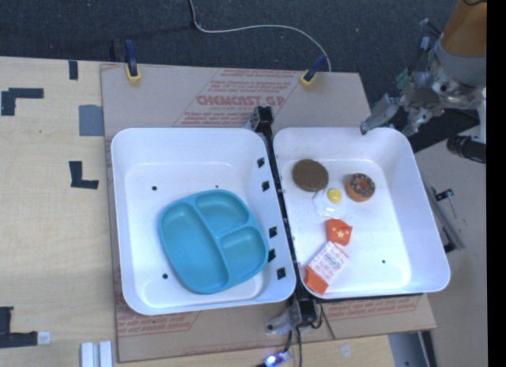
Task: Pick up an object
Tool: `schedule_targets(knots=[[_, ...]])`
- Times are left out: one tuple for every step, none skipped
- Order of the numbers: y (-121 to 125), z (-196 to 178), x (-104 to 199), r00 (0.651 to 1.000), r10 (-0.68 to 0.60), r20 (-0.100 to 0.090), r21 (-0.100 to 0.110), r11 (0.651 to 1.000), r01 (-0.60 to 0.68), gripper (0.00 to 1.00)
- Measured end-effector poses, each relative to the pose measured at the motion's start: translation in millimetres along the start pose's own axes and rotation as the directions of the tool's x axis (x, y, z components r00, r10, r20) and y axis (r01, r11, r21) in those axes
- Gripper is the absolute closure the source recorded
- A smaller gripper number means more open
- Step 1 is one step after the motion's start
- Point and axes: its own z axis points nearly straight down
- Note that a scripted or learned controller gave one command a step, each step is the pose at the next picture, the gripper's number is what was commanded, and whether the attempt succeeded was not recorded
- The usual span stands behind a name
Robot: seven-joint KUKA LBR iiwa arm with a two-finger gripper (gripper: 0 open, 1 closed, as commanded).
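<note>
Showing two white bins side by side, with the arm [466,17] raised beyond the right bin's [395,274] far right corner.
The left bin [134,199] is occupied by a blue tray [212,240]. In the right bin, a red-and-white packet [326,266], a brown disc [310,175], a sprinkled donut [360,187], a small red carton [338,232] and a fried egg [330,198] are laid near the divider. The gripper [393,116] is seen spread apart, with nothing grasped between its fingers.

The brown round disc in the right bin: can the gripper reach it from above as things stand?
Probably yes. The disc lies flat with bare floor around it, and the gripper hangs near the right bin's far corner.
</note>
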Motion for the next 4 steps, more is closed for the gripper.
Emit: schedule_targets(knots=[[1.7, -5.9, 0.6, 1.000, -0.003, 0.002, -0.009, 1.000, 0.003, 0.00], [8.1, 56.3, 7.5, 1.000, -0.003, 0.001, -0.003, 1.000, 0.003, 0.00], [5.0, 102.9, 9.2, 1.000, -0.003, 0.002, -0.004, 1.000, 0.003, 0.00], [9.3, 151.8, 5.9, 1.000, -0.003, 0.002, -0.004, 1.000, 0.003, 0.00]])
